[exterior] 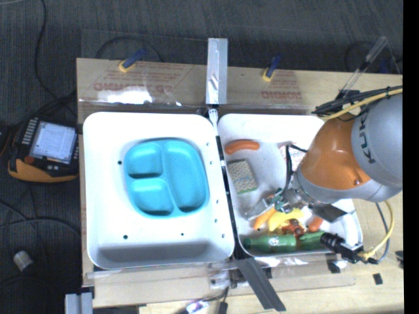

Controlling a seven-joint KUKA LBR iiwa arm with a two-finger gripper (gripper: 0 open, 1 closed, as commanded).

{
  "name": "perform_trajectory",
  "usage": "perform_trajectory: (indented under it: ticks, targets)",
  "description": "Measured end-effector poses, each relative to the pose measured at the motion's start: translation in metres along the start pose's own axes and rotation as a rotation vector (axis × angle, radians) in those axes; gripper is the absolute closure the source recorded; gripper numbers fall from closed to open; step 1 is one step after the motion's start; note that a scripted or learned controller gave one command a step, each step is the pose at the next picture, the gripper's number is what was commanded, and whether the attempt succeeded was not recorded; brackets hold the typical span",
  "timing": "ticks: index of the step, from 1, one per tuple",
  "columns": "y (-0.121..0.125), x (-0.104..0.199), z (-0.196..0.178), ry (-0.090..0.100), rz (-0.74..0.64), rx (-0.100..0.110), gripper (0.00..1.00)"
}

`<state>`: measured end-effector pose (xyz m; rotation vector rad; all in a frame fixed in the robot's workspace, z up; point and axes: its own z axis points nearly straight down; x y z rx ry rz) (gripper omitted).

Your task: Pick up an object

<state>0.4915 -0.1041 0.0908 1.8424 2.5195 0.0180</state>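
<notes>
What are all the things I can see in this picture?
White shallow plastic bins: two, white, side by side on the bench.
Blue three-part plastic tray: one, blue, in the left bin.
Orange sausage-shaped toy: one, orange, top of the right bin.
Grey speckled sponge block: one, grey, right bin, below the sausage.
Green plastic bottle: one, green, lying along the right bin's bottom edge.
Grey and orange robot arm: one, over the right bin.

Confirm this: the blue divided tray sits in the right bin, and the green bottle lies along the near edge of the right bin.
Not quite. The camera view shows the blue divided tray in the left bin, not the right one. The rest holds: the green bottle lies along the near edge of the right bin.
</notes>
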Motion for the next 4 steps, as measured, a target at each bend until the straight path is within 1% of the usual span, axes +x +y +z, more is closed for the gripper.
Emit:
perform_trajectory:
  ticks: [1,2,3,4]
  targets:
    - [0.007,-0.036,0.001,0.010,-0.139,0.010,0.00]
    - [-0.014,-0.046,0.001,0.009,-0.005,0.002,0.00]
    - [-0.013,-0.045,-0.008,0.011,-0.005,0.002,1.00]
    - [0.046,0.020,-0.112,0.009,0.118,0.025,1.00]
